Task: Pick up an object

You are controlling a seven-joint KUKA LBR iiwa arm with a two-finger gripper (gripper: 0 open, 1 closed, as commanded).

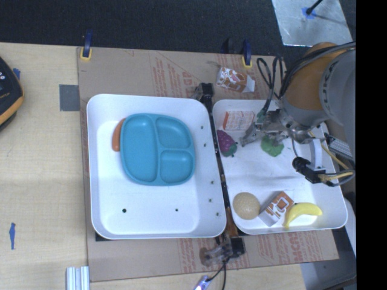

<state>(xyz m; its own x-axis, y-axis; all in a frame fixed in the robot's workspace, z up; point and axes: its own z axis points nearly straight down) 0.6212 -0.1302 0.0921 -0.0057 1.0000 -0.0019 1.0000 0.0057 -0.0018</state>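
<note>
My gripper (pixel 258 134) hangs low over the back of the right bin (pixel 275 177), under the grey arm with its orange band. A green object (pixel 273 148) lies just below and right of it. A purple bunch of grapes (pixel 226 142) sits just to its left by the bin's left wall. A white and orange box (pixel 236 120) lies behind the gripper. I see nothing held in the gripper.
At the front of the right bin lie a beige round object (pixel 246 205), a small orange and white carton (pixel 275 208) and a yellow banana (pixel 302 212). The left bin (pixel 151 216) holds a blue divided plate (pixel 158 149) with an orange item (pixel 115 136) at its left edge.
</note>
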